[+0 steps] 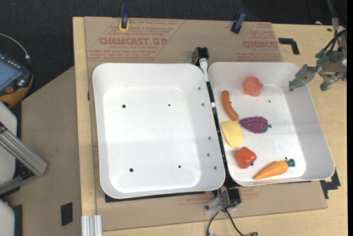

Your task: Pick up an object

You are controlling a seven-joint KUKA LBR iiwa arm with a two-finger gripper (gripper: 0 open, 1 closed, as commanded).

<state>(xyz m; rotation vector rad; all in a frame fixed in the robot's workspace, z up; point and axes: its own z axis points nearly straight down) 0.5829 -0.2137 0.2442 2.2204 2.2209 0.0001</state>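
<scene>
My gripper (313, 78) hangs with jaws spread and nothing between them at the right bin's (322, 144) far edge; the pink fruit (252, 86), nearest, lies leftward

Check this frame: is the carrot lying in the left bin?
No, the carrot lies in the right bin, near its front edge, beside the red pepper.

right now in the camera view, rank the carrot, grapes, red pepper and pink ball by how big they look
1. carrot, longest by far
2. grapes
3. red pepper and pink ball look about alike, too close to rank
</scene>
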